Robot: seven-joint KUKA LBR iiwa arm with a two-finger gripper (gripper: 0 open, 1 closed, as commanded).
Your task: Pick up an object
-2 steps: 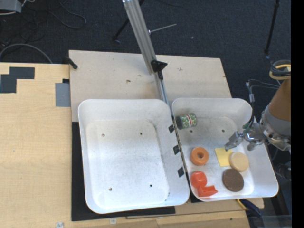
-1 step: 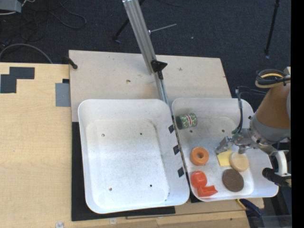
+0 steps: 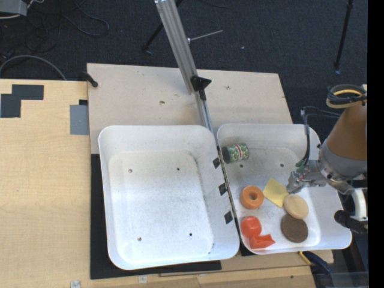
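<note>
Gripper (image 3: 296, 182) hangs low over the right bin (image 3: 273, 138), reaching in from the right on the grey arm (image 3: 348, 143) with its orange band. How its grasping parts stand cannot be told from here, and nothing shows plainly held in it.

Far to the gripper's left lies the left bin (image 3: 159, 197), the biggest thing on the bench (image 3: 144, 98); a metal rail (image 3: 180, 47) slants up beyond the gap where the bins meet.

Just below the gripper sits a tan round disc (image 3: 296, 207), and below that a dark brown disc (image 3: 294, 228). A yellow wedge (image 3: 275, 192) lies just left of the gripper, close to touching it. Farther left rests an orange ring (image 3: 252, 197), with a red piece (image 3: 254, 231) below it. Up and to the left, well apart, a small green can (image 3: 236, 152) lies on its side.
</note>
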